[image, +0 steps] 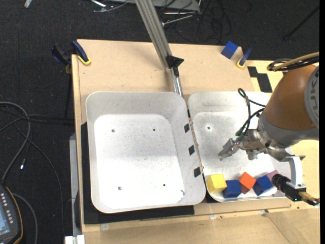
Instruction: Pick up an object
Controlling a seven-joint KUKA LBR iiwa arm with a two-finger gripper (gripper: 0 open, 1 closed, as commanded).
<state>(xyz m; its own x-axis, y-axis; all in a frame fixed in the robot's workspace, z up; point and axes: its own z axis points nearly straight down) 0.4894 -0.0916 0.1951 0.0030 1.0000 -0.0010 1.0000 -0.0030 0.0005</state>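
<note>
Several small blocks lie along the near edge of the right bin (218, 105): a yellow block (217, 182), a blue block (232, 188), an orange block (247, 181), a second blue block (263, 185) and a purple block (274, 176). My gripper (239, 152) hangs over the middle of the right bin, just beyond the row of blocks. It is open with nothing between its fingers. The arm's orange band (289, 98) covers the bin's right side.
The left bin (101, 105) sits beside the right one, sharing a middle rim. A metal pole (155, 29) slants in from the top to the bins' junction. A blue block (229, 49) rests on the bench's far edge, outside the bins.
</note>
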